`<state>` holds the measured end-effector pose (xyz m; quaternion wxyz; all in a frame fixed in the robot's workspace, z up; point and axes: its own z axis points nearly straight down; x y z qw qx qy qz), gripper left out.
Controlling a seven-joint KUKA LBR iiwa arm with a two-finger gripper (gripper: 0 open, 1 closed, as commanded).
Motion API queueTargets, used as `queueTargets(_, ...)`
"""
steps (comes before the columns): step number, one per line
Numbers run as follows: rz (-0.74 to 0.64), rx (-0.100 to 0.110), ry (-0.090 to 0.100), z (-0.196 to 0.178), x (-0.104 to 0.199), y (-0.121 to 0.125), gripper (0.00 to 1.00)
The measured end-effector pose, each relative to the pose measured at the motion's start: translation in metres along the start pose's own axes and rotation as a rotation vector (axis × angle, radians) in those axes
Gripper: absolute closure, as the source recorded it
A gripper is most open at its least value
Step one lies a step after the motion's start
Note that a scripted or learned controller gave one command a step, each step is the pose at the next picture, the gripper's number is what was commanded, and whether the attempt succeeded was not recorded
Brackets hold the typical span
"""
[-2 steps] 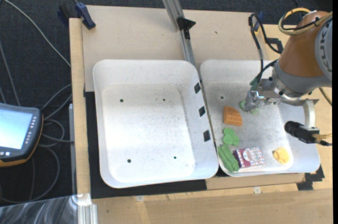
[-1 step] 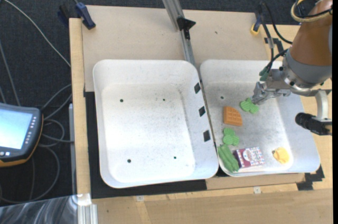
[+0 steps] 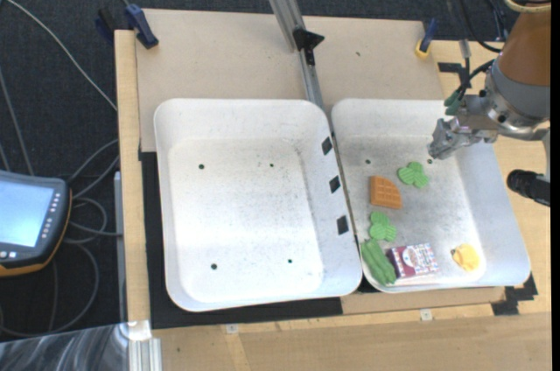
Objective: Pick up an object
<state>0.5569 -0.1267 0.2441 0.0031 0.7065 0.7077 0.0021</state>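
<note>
Nearest the camera, a pink-and-white printed packet [image 3: 413, 261] lies beside a long green toy [image 3: 378, 262] and a yellow lump [image 3: 466, 256] in the right white bin [image 3: 490, 212]. An orange waffled block [image 3: 385, 192] and a green leafy toy [image 3: 414, 176] sit below the gripper [image 3: 437, 147], whose state I cannot tell.

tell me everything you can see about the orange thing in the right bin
The orange block is a small, flat, roughly square piece with a ridged or waffle-like top, seemingly plastic or foam. It lies flat on the floor of the right bin, left of centre. It stands apart from the green pieces above right and below; nothing touches it. The gripper is up and to its right, clear of it.
</note>
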Motion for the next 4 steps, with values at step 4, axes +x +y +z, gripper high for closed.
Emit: queueTargets(4, -0.006, 0.005, 0.004, -0.003, 0.222, 0.052, 1.0)
